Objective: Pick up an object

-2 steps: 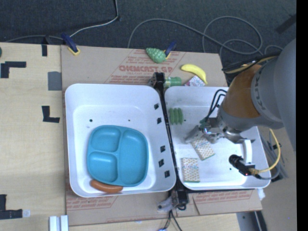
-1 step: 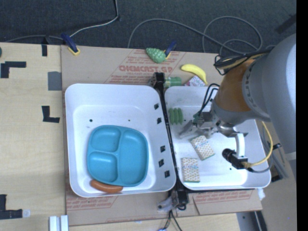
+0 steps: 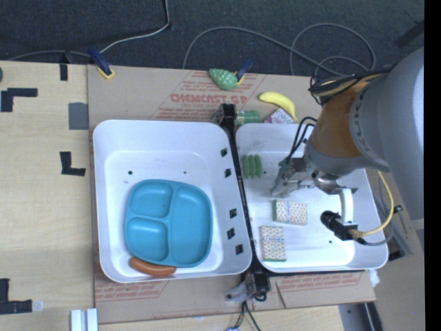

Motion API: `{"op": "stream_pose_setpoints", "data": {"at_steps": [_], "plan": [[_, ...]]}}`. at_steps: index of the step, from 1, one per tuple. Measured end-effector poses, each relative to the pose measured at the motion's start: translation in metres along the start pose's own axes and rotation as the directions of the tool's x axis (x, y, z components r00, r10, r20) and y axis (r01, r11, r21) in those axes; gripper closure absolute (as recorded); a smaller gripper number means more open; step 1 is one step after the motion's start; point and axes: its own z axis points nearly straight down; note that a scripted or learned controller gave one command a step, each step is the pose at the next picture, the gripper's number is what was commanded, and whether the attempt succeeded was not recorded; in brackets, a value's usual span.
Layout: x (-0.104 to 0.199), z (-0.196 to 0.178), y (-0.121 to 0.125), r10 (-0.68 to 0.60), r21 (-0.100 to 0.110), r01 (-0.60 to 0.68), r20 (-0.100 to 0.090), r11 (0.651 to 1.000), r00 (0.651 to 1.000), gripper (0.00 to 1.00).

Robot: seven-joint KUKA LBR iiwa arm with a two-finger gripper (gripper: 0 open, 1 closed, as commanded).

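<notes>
My gripper [image 3: 284, 183] reaches down into the right bin [image 3: 310, 254] from the right, its tip just above a patterned square pad [image 3: 291, 212]. A second patterned pad [image 3: 273, 243] lies nearer the front edge of that bin. A green ridged object [image 3: 251, 166] lies at the bin's left wall, left of the gripper. The arm's grey body and orange band [image 3: 341, 126] cover the bin's right part. Nothing shows between the fingers.
The left bin [image 3: 117, 143] holds a blue divided plate [image 3: 169, 221] and an orange sausage-shaped toy [image 3: 151, 267] at its front. Behind the bins on the cardboard lie a yellow banana [image 3: 278, 103] and a green object [image 3: 223, 78]. Cables run across the back.
</notes>
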Motion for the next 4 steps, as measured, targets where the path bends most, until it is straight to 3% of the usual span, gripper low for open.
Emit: {"op": "stream_pose_setpoints", "data": {"at_steps": [1,2,3,4], "plan": [[0.0,0.0,0.0,0.0,0.0,0.0,0.0,1.0,1.0,0.0],[-0.002,0.009,-0.062,0.0,0.0,0.0,-0.003,1.0,1.0,0.0],[-0.003,0.0,-0.062,0.001,0.001,-0.001,-0.002,1.0,1.0,1.0],[0.096,-0.089,-0.038,-0.002,0.005,0.002,-0.006,1.0,1.0,1.0]]}}
